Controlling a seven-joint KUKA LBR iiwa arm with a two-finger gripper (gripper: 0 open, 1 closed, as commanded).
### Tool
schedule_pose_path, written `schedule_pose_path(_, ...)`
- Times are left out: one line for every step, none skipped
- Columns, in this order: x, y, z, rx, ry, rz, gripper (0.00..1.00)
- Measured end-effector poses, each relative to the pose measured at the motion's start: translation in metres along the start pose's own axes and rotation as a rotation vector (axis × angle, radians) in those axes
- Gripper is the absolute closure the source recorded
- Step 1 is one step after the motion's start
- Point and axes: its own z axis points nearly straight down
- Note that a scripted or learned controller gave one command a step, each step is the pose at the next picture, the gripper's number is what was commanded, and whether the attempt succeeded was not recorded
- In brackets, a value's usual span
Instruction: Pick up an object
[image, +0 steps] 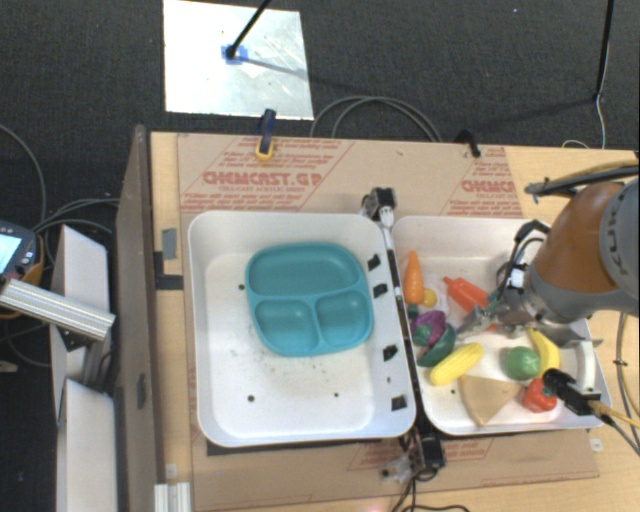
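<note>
Smooth white plastic bins (225, 300) — a teal plastic tray (305, 298) with a soft sheen; matt brown cardboard (330, 170) beneath.

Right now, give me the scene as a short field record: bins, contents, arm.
left bin: teal tray
right bin: carrot, corn, green ball, banana, wedge, purple piece, red piece
arm: over right bin, from the right
pincer: low among the toys, above corn
held: nothing seen between its fingers

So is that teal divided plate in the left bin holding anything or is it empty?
Empty. The teal divided plate lies flat in the left bin, all three compartments bare.
</note>
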Motion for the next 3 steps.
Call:
schedule_pose_path(0.013, 0.105, -0.005, -0.012, -0.002, -0.007, 0.00)
schedule_pose_path(0.006, 0.075, -0.003, 0.001, -0.001, 0.002, 0.00)
schedule_pose_path(0.012, 0.040, -0.002, 0.002, 0.000, 0.002, 0.00)
